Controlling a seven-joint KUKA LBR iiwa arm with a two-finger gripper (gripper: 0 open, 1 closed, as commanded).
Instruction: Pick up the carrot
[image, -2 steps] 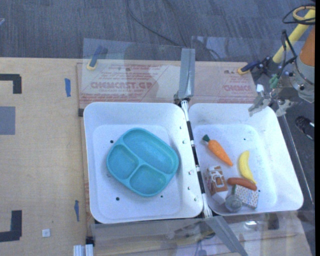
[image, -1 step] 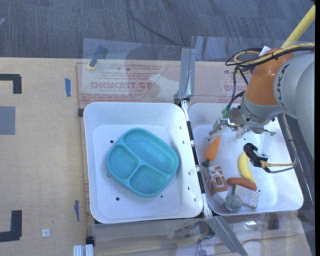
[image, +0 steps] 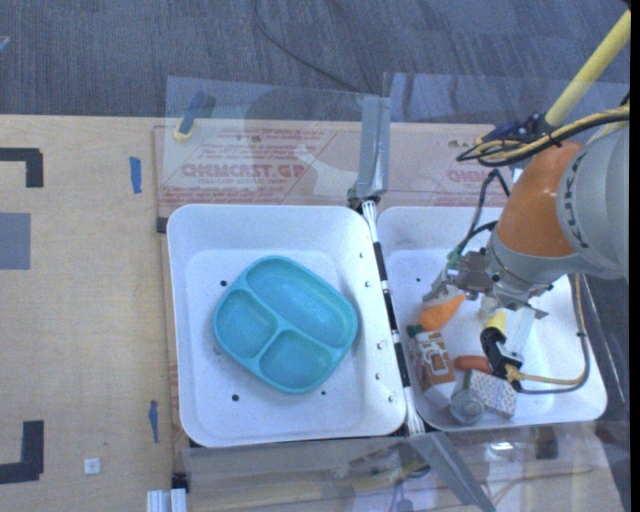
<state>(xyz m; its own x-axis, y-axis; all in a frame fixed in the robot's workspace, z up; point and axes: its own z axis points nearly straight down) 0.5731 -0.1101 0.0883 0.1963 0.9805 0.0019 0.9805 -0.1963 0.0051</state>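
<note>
Two white bins share the tabletop (image: 80, 300): the left bin (image: 190, 240) holds one blue divided plate (image: 285, 322), the right bin (image: 590, 395) one carrot (image: 441, 311) beside the tool (image: 470, 290), plus a few small items (image: 432, 360).

One fixed camera looks down at a slant on both bins (image: 200, 235), the arm (image: 560, 215) entering from the right.
</note>
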